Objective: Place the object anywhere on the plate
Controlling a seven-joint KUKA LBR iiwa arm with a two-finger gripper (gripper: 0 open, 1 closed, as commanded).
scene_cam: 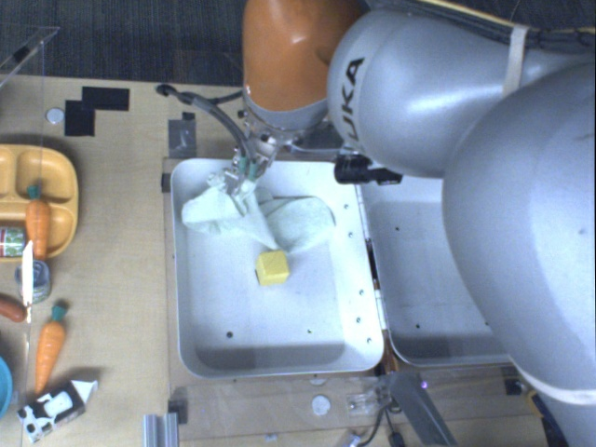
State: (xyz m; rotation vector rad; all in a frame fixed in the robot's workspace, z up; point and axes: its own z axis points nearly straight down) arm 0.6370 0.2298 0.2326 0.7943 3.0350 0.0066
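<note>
A crumpled white cloth (279, 220) lies across the far half of the left bin (279, 347). A small yellow block (273, 267) rests on the bin floor just in front of it. My gripper (243, 179) reaches down from the orange wrist band and meets the cloth's far left part, which bunches up around its tip. The yellow divided plate (56, 170) sits on the bench far to the left, outside the bins, with a carrot (36, 227) lying in it.
The right bin (424, 277) is largely covered by the arm. On the bench left of the bins lie a second carrot (49, 340), a small can (11, 241), a knife (27, 273) and a cow-patterned carton (56, 406).
</note>
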